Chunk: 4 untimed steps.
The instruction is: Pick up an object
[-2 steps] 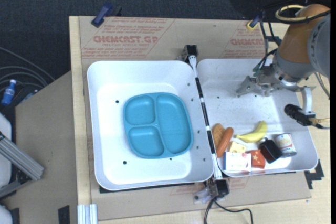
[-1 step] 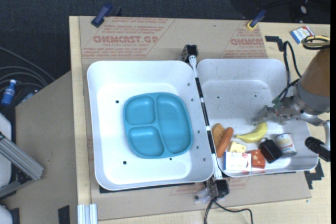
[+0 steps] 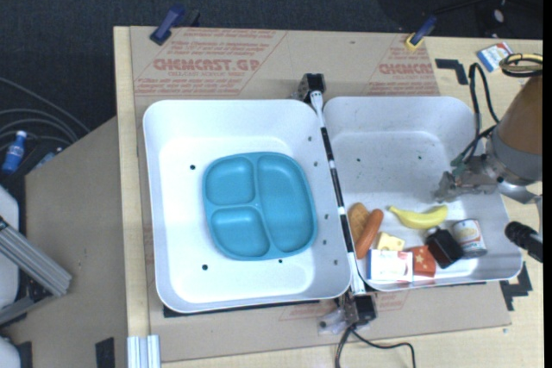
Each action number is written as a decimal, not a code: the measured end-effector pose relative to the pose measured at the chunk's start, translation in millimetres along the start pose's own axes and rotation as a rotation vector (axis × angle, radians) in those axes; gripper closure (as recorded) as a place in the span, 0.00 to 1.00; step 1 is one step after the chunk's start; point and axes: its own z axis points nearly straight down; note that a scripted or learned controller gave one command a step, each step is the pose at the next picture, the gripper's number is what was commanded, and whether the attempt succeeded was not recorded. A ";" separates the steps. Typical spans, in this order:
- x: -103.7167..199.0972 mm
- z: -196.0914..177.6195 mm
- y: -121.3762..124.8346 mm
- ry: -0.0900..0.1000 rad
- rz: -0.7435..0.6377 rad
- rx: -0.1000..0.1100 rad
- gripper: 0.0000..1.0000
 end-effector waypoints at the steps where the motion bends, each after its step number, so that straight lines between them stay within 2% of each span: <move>1: 0.3 0.2 -0.1 0.001 0.000 0.001 0.00; 2: 97.1 10.6 -60.4 -0.001 -0.001 0.002 0.00; 3: 96.7 0.7 -60.1 -0.001 0.001 -0.001 1.00; 4: 174.9 -90.9 53.5 0.000 -0.003 -0.003 1.00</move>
